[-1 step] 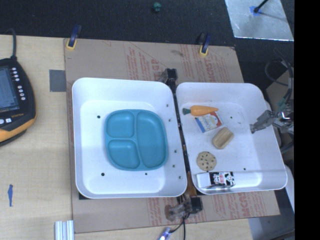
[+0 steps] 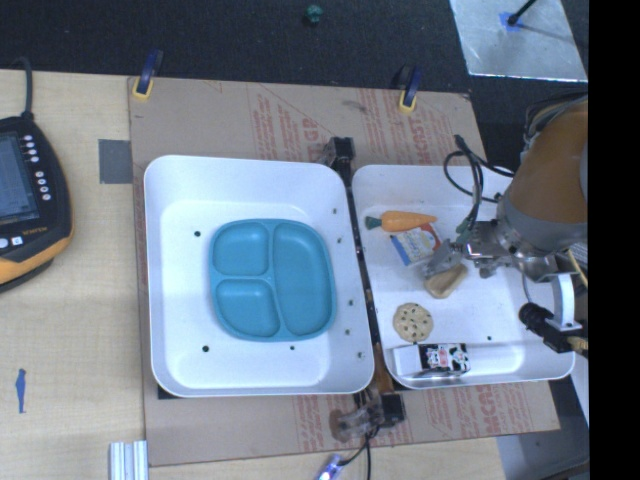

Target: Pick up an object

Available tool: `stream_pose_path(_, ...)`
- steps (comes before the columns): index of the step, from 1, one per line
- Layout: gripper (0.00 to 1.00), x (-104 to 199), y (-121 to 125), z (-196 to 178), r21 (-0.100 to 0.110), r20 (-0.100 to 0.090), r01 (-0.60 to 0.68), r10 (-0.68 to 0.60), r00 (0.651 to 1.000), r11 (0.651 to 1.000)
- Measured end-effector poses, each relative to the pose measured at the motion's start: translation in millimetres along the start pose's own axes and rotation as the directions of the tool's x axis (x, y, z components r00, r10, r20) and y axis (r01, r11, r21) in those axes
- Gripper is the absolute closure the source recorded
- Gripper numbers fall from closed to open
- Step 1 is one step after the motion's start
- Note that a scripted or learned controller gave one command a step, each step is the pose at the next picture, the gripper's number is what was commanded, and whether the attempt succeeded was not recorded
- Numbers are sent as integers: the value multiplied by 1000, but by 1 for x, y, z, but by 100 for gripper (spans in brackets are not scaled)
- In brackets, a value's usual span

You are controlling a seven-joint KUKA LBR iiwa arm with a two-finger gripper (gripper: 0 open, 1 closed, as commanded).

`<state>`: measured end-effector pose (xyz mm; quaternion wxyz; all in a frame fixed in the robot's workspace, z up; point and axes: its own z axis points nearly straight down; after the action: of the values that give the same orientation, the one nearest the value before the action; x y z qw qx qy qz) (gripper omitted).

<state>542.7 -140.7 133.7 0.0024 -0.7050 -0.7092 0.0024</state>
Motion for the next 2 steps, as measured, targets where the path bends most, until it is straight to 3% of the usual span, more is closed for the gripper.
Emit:
stream_pose_path(1, 0, 16, 16, 42, 0, 0, 0, 0, 1000, 1000)
stream_pose_path(2, 100, 14, 16, 32, 2, 2, 2, -2, 1000, 1000)
